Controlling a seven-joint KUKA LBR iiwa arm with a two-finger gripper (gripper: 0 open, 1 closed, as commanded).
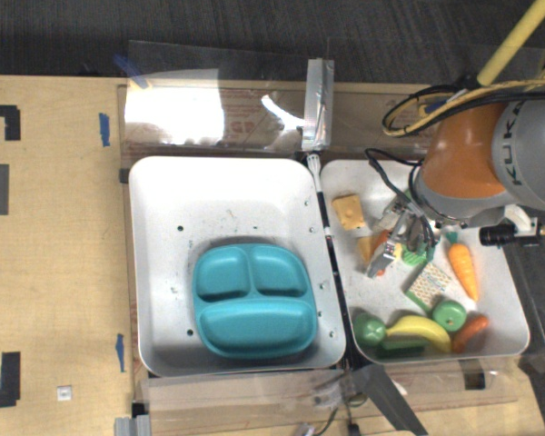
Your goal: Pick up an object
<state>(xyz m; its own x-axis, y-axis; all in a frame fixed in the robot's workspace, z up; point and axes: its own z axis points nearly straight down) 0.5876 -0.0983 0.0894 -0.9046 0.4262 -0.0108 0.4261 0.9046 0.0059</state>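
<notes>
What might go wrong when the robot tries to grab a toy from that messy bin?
The toys crowd together: the gripper might nudge the cracker or carrot aside instead of catching one. The banana and green fruits press against the right bin's front wall, probably hard to grip.

Left bin (154, 198): teal divided tray (252, 300). Right bin (513, 312): cracker (349, 212), carrot (463, 269), banana (416, 331), green fruits, patterned card (429, 284). Gripper (401, 243) lowered among the items near the bin's centre.
</notes>
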